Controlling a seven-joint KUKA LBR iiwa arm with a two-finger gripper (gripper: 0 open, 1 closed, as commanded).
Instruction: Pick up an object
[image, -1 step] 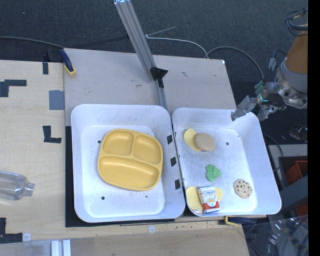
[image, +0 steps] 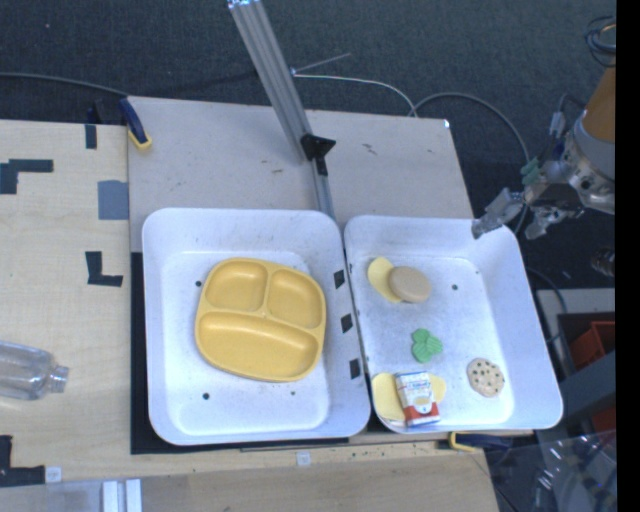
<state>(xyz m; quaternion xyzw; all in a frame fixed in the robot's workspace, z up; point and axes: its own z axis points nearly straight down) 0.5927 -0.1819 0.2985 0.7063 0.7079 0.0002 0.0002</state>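
Gripper (image: 520, 212) hung past the right bin's (image: 520, 270) far right corner, finger state impossible to tell, nothing visibly held, tan disc (image: 409, 284), green piece (image: 427, 346), cookie (image: 485, 377), carton (image: 418, 396) lay below-left, yellow tray (image: 262, 319) farther left.

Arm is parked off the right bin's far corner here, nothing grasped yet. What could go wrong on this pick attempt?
The small carton lies on a yellow piece against the right bin's near-left wall, so a descent there might clip the wall or drag both.

The tan disc overlaps another yellow piece; a grasp could pinch two things or slip off.

The gripper sits near the bin's far-right rim and could catch it when moving in.
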